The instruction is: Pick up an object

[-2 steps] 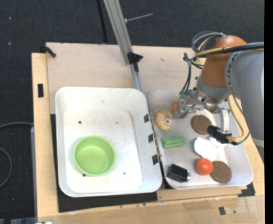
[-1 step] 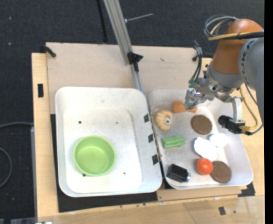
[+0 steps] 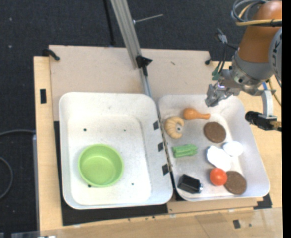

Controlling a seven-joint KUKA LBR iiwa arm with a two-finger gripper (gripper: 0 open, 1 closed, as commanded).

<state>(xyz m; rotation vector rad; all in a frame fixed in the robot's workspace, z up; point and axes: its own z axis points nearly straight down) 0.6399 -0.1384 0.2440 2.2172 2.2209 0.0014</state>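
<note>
Nothing picked yet, by the look of it. The gripper [image 3: 214, 99] sits in the upper right of the frame, poised over the top edge of the right bin [image 3: 257, 148], and every object in view lies on a bin floor, none lifted. The whole job seems to be ahead: choose a target, come down, close, lift.

Now the fingers. They point down and to the left, toward the bin's upper corner, but they show as one small dark-grey cluster against the white, and I cannot tell whether they are apart or together. Nothing is visible between them, and they look to be touching no object.

Nearest candidate is the orange gourd-shaped toy [image 3: 195, 114], lying just below and left of the gripper. Left of it, by the divider, is the tan shell-like piece [image 3: 174, 126]. Moving down the frame: a brown disc [image 3: 215, 132], a green block [image 3: 184, 150], a white lumpy piece [image 3: 224, 155], a red ball [image 3: 217, 176] just beside a second brown disc [image 3: 235, 182], and a black box [image 3: 189, 183] at the lower left corner of this bin.

Over in the left bin [image 3: 71, 113], a green bowl [image 3: 101, 164] sits alone at lower left, well apart from the arm.

My call: the gourd toy is the likely pick from here, needing a short drop.
</note>
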